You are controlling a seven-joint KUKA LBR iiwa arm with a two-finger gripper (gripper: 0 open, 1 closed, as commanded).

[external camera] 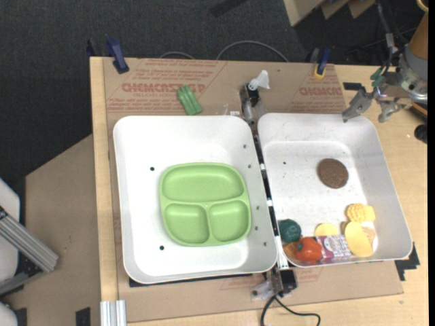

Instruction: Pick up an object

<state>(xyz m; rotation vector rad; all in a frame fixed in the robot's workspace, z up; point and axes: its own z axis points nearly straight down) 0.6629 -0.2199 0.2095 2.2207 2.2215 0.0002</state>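
While the gripper [370, 104] hangs above the far right corner of the right bin [299, 131], its two fingers are spread apart with nothing between them, so the task stands at its opening step: no object is yet approached or grasped. Candidate objects lie in the right bin. A brown disc [333, 173] rests alone near the bin's middle, well apart from the rest. Along the near edge a cluster crowds together: a dark green piece [290, 230], a red piece [310, 249], a pink wrapped item [336, 247], and yellow pieces [359, 231], several of them touching. The left bin [136, 182] bears a green divided plate [204, 203]. A small green object [189, 100] lies on the cardboard [156, 87] behind the left bin. By judgement, the next move calls for choosing one target, carrying the open gripper over it, and descending with the fingers astride it. The isolated disc offers clear access but looks flat; the clustered items risk being nudged together.
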